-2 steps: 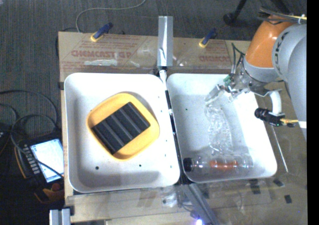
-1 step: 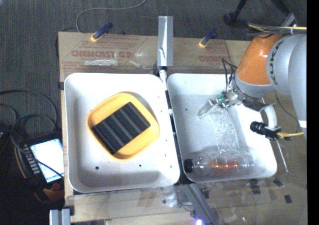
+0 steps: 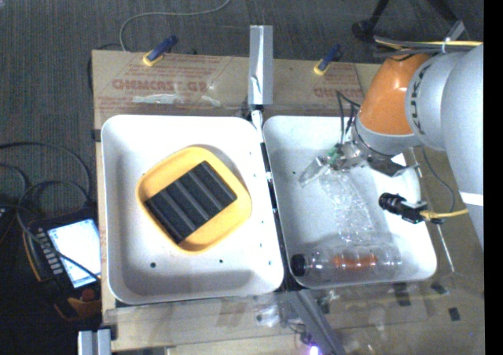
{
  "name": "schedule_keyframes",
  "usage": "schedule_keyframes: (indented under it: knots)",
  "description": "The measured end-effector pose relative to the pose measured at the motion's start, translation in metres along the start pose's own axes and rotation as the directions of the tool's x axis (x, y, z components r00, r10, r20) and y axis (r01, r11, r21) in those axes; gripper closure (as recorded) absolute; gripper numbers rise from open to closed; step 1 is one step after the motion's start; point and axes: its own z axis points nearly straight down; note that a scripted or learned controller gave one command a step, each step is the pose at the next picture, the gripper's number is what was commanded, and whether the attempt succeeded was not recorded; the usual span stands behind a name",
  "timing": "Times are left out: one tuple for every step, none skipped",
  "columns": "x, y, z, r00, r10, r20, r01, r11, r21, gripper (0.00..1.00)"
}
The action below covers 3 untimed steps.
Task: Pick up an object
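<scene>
Two white bins sit side by side on the bench. Left bin [image 3: 118,188]: a yellow tray with a black ribbed insert [image 3: 194,198] lies at its centre. Right bin [image 3: 295,188]: a clear plastic bottle [image 3: 350,261] lies along the near edge. Gripper [image 3: 339,159] hangs over crumpled clear plastic [image 3: 346,204] near the far edge; grip state cannot be determined.

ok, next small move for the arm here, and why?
Probably lower straight down onto the crumpled clear plastic. The end effector sits over the right bin at that piece's upper end, apart from the clear bottle along the near wall, so it looks like the closest target.
</scene>
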Motion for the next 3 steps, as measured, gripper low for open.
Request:
schedule_keyframes:
  knots:
    - [-0.074,0.016,-0.027,0.983,0.182,-0.001,-0.182,0.983,0.014,0.0]
    - [-0.095,0.0,-0.047,0.978,0.207,-0.002,-0.207,0.978,0.016,0.0]
    - [-0.069,-0.024,-0.002,0.983,0.182,-0.005,-0.182,0.983,0.014,0.0]
